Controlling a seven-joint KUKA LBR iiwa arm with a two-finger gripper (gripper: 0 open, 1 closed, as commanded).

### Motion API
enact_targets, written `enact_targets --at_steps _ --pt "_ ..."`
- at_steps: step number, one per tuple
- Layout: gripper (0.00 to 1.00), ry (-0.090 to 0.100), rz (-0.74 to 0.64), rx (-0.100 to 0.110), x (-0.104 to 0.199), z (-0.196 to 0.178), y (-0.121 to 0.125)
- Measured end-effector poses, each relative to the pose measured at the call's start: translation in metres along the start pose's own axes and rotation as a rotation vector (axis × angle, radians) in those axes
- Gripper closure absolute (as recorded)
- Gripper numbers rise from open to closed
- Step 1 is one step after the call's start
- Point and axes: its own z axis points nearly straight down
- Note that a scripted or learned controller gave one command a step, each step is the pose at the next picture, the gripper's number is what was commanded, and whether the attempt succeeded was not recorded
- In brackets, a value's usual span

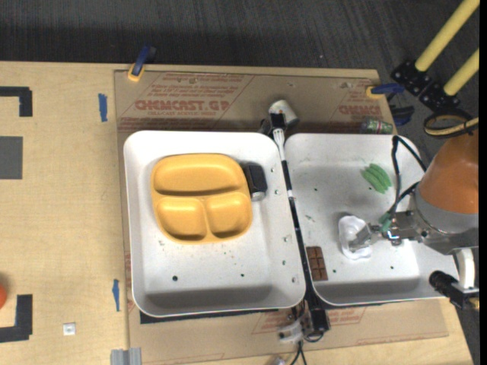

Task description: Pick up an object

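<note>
2 white bins sit side by side on the counter point(68, 226). In the right bin point(396, 276), near its middle, the hand point(373, 236) touches a crumpled white object point(351, 234); whether it grips is unclear.

My arm point(456, 192) is running off the right edge, so most of it is getting cut away. My hand point(370, 236) is sitting over a pale crumpled thing point(352, 238), and I am covering part of it; what it is stays unclear. A dark object point(255, 181) is lying half tucked behind the yellow tray point(202, 196). An orange thing point(2, 295) is being clipped by the left edge of the surface point(61, 242).
</note>
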Motion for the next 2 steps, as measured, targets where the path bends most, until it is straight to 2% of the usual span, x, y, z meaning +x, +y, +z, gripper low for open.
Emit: enact_targets --at_steps 1,2 --pt "0.0 -0.001 -0.115 -0.003 0.053 -0.004 0.048" --pt "0.0 0.001 -0.189 0.001 0.051 0.02 -0.004"
